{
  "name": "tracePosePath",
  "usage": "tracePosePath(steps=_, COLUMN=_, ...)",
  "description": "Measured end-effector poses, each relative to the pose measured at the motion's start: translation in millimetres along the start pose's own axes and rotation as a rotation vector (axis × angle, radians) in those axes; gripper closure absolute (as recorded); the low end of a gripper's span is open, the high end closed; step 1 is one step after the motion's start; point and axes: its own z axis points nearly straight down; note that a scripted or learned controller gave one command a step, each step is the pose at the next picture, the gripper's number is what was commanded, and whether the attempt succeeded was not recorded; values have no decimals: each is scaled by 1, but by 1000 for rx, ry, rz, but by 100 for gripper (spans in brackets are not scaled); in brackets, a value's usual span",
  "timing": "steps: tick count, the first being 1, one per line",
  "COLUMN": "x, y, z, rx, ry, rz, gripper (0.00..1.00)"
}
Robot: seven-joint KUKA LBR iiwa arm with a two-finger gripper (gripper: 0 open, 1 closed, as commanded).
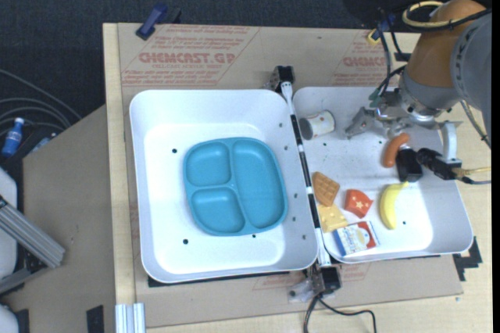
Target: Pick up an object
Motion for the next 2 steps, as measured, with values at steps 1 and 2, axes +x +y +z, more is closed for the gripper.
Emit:
tracePosePath(steps=1, x=0, y=26, z=-1, rx=-4, ry=0, rz=-1, gripper=0)
tracePosePath(steps=2, x=0, y=27, z=-12, rx=-6, ry=-1, rz=-2, gripper=100)
